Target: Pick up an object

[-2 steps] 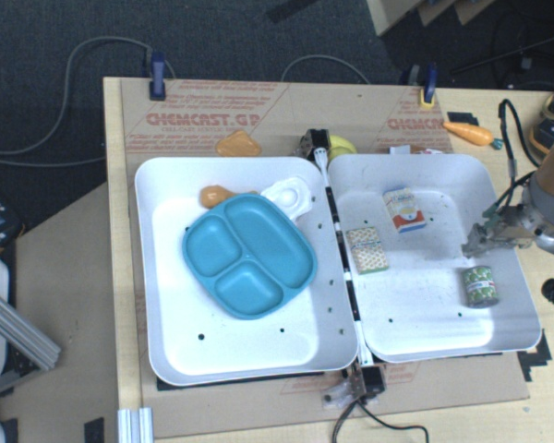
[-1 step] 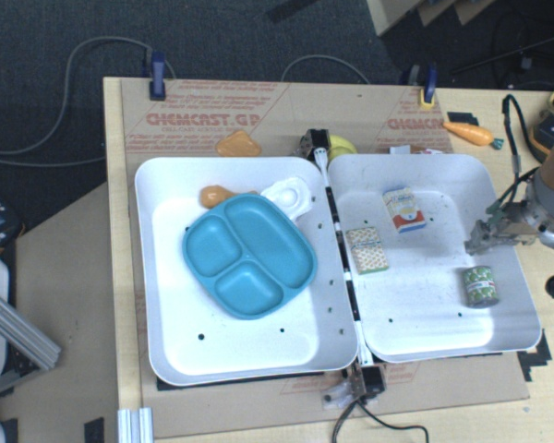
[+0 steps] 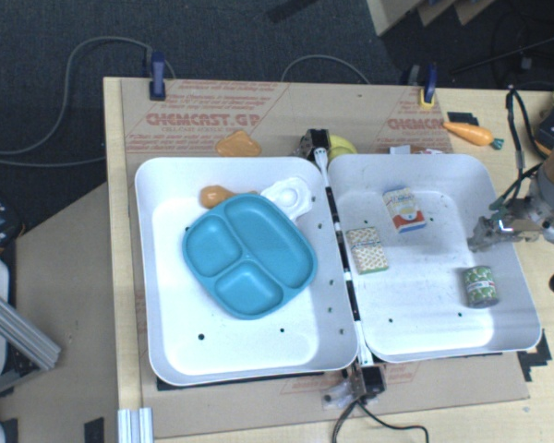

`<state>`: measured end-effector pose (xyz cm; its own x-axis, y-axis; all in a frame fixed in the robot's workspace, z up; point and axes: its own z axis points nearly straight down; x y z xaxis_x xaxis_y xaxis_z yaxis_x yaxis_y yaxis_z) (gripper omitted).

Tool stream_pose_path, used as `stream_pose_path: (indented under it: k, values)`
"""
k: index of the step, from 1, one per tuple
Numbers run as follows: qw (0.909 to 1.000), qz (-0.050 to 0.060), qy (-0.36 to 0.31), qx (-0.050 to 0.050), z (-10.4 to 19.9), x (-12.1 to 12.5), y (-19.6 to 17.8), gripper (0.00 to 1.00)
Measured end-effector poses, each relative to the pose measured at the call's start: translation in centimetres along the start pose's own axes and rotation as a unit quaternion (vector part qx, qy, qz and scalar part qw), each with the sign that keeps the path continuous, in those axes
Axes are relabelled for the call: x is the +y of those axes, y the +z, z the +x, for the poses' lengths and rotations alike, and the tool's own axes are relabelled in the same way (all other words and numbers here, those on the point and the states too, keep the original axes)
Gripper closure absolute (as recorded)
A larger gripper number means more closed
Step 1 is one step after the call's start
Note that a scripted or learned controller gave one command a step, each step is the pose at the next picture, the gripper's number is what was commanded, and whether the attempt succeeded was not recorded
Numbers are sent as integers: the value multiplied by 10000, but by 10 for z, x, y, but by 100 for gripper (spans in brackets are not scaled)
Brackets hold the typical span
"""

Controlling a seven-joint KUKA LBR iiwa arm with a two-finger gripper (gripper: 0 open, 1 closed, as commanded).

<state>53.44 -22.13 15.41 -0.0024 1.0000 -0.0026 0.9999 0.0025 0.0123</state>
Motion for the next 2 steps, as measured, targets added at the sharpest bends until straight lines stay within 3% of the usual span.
stream_pose_path:
  k: [1, 2]
  values:
    - [10000, -12, -3, -5, 0, 1, -10, 100]
    - [10000, 45, 6, 2, -3, 11, -37, 100]
